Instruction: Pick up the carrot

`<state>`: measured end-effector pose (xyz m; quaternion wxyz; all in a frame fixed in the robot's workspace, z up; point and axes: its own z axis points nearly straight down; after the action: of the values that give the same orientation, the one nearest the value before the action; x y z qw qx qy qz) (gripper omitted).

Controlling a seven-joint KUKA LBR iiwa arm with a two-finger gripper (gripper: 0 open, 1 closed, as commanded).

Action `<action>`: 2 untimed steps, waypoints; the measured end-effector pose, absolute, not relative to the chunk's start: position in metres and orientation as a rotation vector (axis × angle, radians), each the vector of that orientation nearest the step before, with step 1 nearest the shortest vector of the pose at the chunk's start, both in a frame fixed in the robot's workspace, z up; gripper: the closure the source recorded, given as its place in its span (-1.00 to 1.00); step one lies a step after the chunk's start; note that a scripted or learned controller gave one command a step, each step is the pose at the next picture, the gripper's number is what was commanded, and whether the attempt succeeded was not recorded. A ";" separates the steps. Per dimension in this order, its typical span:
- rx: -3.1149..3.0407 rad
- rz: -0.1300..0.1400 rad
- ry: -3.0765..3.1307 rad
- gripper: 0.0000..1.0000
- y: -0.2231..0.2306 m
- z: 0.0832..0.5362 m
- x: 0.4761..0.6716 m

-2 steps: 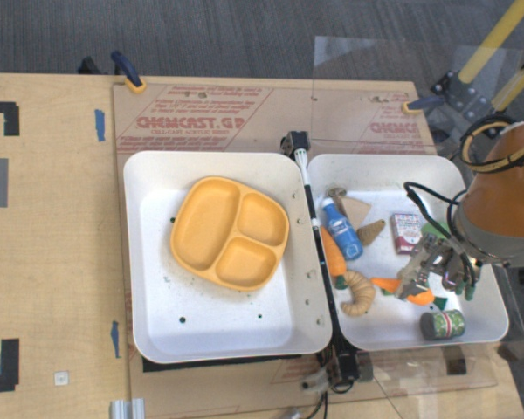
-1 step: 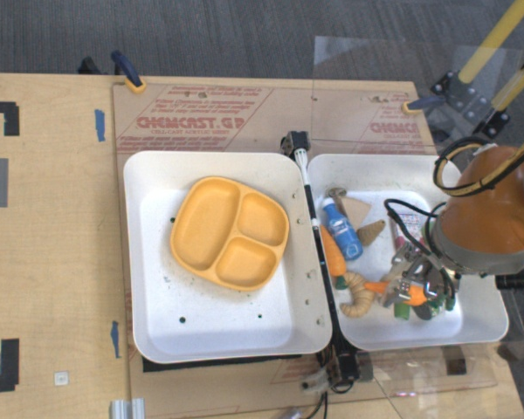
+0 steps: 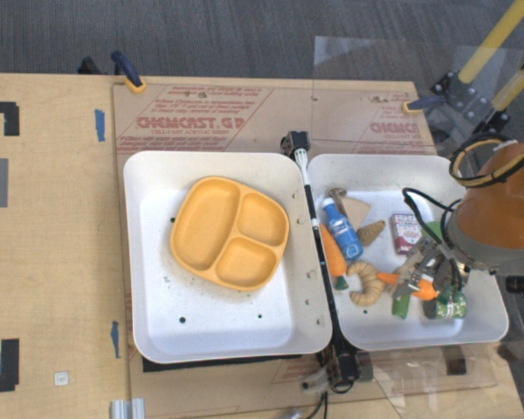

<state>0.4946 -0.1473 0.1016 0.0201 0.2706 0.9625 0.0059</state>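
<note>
The carrot (image 3: 333, 253) lies in the right bin (image 3: 485, 334), along its left wall, just beside a blue bottle (image 3: 341, 229) with a white label too small to read. A croissant-shaped toy (image 3: 365, 281) sits just below it. The gripper (image 3: 426, 279) hangs low over the clutter near the bin's right side, apart from the carrot; whether it is open or closed cannot be made out. The left bin (image 3: 148, 260) holds a yellow divided plate (image 3: 230, 232). Behind the bins, red print on the cardboard sheet (image 3: 201, 116) reads "CHEMCAST", repeated partly at the right.
</note>
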 end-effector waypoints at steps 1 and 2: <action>0.774 0.008 3.037 1.00 -0.050 0.186 0.483; 0.754 -0.001 3.045 1.00 -0.082 0.195 0.481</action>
<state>0.4807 -0.0817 0.1954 0.0025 0.2403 0.9707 -0.0003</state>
